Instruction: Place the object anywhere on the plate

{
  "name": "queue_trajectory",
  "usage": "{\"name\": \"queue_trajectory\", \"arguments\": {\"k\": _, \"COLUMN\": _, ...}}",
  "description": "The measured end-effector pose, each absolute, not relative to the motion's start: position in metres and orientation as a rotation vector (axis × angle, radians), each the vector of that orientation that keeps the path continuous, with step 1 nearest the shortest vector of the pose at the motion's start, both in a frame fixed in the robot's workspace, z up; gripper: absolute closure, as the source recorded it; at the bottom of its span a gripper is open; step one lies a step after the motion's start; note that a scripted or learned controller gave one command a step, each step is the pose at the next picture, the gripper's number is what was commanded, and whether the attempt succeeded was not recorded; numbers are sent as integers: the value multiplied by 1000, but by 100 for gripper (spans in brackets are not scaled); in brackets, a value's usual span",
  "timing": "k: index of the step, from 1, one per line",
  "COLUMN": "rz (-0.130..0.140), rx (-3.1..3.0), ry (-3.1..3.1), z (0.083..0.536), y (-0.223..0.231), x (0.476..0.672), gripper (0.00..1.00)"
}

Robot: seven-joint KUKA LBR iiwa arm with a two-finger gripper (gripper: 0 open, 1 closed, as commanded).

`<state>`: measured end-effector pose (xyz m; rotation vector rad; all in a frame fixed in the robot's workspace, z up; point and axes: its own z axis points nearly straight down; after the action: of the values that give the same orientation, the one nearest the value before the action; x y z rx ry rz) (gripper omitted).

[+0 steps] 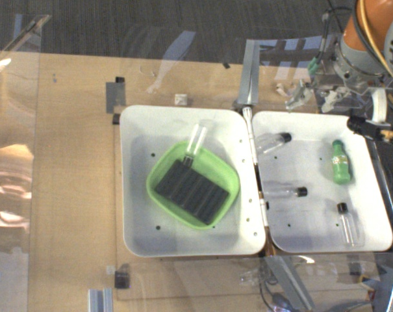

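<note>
Nearest in the right bin [378, 239] lies a clear tube with a black cap [346, 221], below a second capped tube [288, 191]. In the left bin [134, 233], the square green plate [158, 177] with rounded corners carries a dark ribbed rectangular block [191, 192]; a clear tube [193, 142] rests tilted on the plate's far rim. Right of the plate lies a glossy green bottle [340, 162], and a third capped tube [274, 140]. On the wooden worktop [53, 142] behind, the claw [306, 90] hangs; its spread cannot be told.
</note>
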<state>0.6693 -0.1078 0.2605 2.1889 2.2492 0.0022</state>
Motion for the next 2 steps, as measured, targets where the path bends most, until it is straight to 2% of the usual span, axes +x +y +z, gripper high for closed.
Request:
{"name": "queue_trajectory", "arguments": {"k": 1, "rz": 5, "rx": 2176, "ry": 2256, "z": 272, "y": -105, "x": 671, "gripper": 100}}
{"name": "queue_trajectory", "arguments": {"k": 2, "rz": 3, "rx": 1849, "ry": 2537, "z": 185, "y": -42, "x": 668, "gripper": 100}}
